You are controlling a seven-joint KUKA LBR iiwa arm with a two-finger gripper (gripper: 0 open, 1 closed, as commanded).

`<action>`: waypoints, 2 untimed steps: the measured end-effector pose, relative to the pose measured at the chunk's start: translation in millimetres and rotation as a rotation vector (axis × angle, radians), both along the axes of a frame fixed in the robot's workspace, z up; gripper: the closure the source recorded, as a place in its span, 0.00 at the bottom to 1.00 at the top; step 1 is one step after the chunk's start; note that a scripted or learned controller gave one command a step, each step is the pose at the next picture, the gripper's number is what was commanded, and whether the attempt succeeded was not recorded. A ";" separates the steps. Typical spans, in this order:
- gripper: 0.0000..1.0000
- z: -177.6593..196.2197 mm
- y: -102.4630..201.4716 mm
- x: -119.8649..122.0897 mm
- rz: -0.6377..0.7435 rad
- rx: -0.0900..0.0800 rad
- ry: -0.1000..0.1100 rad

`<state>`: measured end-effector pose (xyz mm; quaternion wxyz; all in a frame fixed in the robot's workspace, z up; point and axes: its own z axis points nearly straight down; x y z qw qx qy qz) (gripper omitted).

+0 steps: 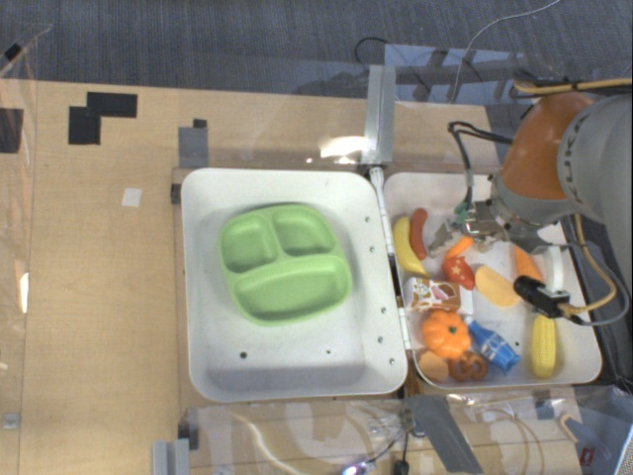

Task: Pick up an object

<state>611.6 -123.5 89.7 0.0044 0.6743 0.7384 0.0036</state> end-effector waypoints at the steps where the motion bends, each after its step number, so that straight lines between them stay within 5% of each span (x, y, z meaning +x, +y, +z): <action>1: 1.00 12.7 2.0 2.7 0.003 0.002 -0.007; 2: 1.00 97.5 52.9 49.9 -0.032 0.001 0.004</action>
